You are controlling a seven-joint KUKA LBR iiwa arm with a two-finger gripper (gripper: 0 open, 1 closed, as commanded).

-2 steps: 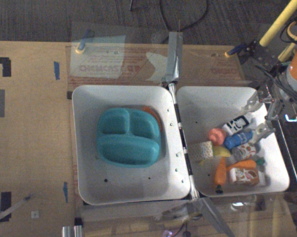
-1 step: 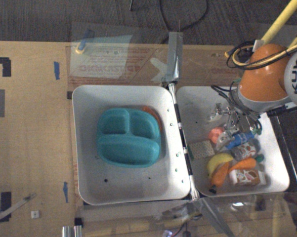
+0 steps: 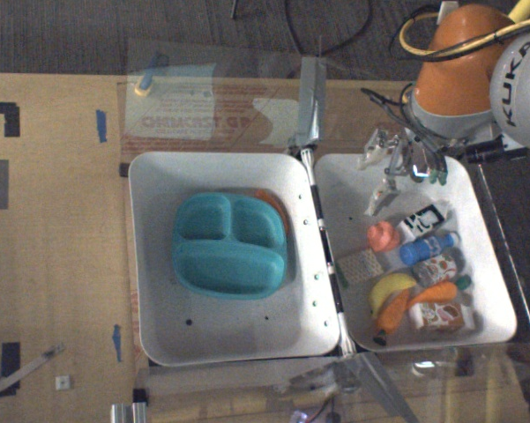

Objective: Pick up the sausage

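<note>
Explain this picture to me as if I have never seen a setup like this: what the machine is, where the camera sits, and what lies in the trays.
One camera looks down at a slant on a bench. The grey and orange robot arm reaches in from the right; its tool hangs over the right bin, holding nothing visible. The left bin holds a teal divided plate. The right bin holds small toy items, among them a banana, a carrot and a blue bottle. I cannot pick out the sausage for certain.

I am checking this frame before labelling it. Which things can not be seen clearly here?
- Gripper, camera view: finger state unclear, too small and blurred.
- Sausage: too blurred to single out in the pile in the right bin.
- Orange thing in the left bin: mostly hidden behind the teal tray.
</note>
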